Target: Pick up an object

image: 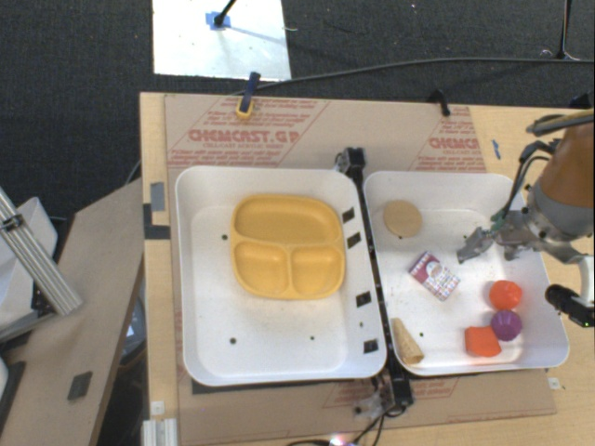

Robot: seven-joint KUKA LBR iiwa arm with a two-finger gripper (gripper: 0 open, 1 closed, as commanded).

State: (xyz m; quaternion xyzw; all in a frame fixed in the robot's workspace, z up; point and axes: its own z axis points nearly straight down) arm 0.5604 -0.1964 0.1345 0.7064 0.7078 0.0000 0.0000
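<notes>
I have the gripper (474, 243) hanging over the right bin (465, 186), near the middle of its floor, with the arm (563, 193) coming in from the tabletop's right edge. I cannot tell from here how the gripper is set, and nothing is visibly in it.

The candidates all lie in the right bin. A tan disc (403, 218) sits toward the far-left corner. A small packet (434, 275) lies just below and left of the gripper, nearest to it. An orange ball (505, 294), a purple ball (507, 323) and an orange block (482, 341) crowd the near-right corner, the purple ball touching the block. A cone (406, 340) leans along the near-left edge. The left bin (206, 342) carries just a yellow tray (285, 246).

My worries: the packet looks flat, so a descent could close on nothing or skid it aside. The balls would likely roll off a slightly off-centre pinch. That cluster sits tight against the wall, so I might clip the rim or grab two things at once.

Writing: the cardboard (279, 128) under the bins reads "CHEMCAST GP" in red, repeated at the far right. The packet's print is too small to read.
</notes>
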